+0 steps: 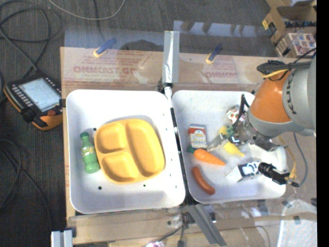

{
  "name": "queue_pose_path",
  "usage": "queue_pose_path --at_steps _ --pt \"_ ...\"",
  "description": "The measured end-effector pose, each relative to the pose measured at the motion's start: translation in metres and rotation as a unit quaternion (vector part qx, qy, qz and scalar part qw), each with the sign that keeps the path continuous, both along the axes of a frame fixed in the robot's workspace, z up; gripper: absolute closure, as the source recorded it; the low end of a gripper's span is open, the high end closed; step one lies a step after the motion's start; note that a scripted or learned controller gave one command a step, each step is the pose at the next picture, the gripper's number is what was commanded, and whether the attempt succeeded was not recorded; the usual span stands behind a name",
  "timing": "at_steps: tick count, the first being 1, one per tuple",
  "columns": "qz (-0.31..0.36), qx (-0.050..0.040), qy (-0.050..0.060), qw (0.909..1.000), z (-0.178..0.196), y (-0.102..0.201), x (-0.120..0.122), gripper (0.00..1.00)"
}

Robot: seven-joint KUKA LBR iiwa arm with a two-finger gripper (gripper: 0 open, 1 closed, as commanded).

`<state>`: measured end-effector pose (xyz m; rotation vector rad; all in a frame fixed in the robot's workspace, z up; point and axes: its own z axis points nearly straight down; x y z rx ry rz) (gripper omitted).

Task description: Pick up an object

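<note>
A: Floor (31, 199)? Dark grey carpet, ribbed texture, all around the table (72, 81).

B: Table top looks like brown board, printed lettering reads mirrored. Clear plastic sheet (128, 60) over the far part, held with two clips (104, 47).

A: Cables (85, 4) — thin light one looping top left, black ones along the left edge.

B: Handheld pendant (35, 99) with a lit screen, orange trim, lying on the floor left of the table.

A: Cardboard boxes (290, 14) stacked top right corner. Metal frame rails (205, 225) at the near edge. Light is even, soft shadows.
</note>
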<state>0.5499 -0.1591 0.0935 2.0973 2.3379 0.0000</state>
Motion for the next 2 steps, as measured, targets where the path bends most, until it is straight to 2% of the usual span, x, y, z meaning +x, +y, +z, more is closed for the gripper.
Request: queue_pose_path --at_steps 1,2 --pt "0.0 0.0003 0.0 1.0 0.009 0.001 0.0 1.0" --pt "0.044 -0.0004 0.0 0.999 0.11 0.023 0.0 1.0"
